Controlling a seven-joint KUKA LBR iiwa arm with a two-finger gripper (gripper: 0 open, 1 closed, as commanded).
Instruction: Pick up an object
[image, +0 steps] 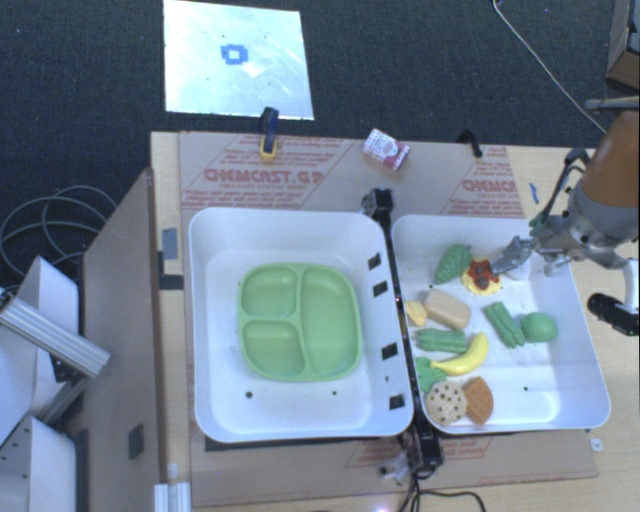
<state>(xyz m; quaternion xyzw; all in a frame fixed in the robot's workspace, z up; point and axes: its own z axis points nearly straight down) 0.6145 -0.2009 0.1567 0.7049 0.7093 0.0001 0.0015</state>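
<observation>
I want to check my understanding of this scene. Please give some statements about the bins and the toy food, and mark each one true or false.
1. The green divided plate lies in the left bin. True.
2. The banana lies in the left bin. False: it lies in the right bin.
3. The gripper is over the right bin. True.
4. The cookie sits on the green divided plate. False: it sits near the right bin's front edge.
</observation>
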